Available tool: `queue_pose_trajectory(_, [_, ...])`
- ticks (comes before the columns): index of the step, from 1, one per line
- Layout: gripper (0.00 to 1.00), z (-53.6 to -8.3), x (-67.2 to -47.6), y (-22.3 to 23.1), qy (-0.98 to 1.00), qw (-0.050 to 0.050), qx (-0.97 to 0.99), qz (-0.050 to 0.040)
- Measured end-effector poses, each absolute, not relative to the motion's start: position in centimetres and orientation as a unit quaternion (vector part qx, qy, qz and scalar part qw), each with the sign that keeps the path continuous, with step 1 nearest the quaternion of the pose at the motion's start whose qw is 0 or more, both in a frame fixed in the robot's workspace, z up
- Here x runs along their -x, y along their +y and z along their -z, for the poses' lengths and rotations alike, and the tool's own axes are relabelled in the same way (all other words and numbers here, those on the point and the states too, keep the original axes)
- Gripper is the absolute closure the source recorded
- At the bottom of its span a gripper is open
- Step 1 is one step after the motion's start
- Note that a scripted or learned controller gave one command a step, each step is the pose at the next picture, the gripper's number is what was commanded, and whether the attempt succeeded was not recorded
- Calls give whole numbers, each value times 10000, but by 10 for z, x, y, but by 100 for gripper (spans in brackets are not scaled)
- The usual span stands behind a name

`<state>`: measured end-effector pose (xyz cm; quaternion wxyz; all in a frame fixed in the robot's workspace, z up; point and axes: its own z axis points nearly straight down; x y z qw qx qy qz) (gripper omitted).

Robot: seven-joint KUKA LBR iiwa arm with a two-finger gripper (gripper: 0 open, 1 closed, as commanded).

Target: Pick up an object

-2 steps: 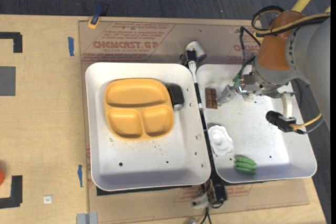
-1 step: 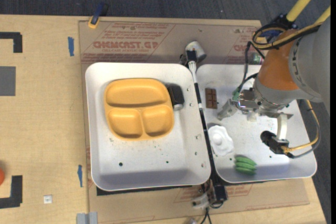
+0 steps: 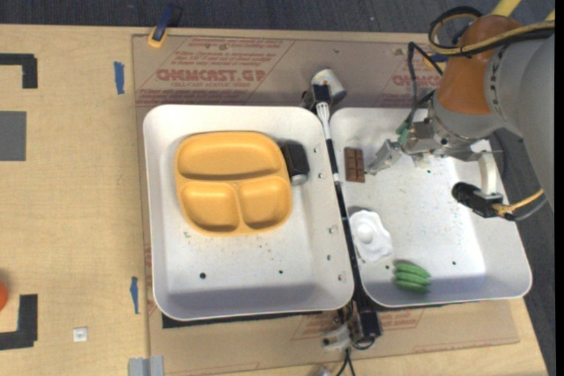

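from my seat i read one thing: red print along the cardboard sheet (image 3: 264, 66) behind the bins, which looks like "chemcast gp", with finer red lines above and below it too small for me to make out. the same red print repeats faintly near the sheet's right end, partly behind the arm.

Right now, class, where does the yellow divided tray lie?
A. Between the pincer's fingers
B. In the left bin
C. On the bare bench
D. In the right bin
B: the yellow tray rests flat inside the left bin, while the pincer is over the right bin.
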<state>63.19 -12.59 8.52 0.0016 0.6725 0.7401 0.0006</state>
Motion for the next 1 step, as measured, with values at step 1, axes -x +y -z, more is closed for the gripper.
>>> queue_pose_trajectory(1, [0,-85,-557,-109,5836,-8,-8121,1])
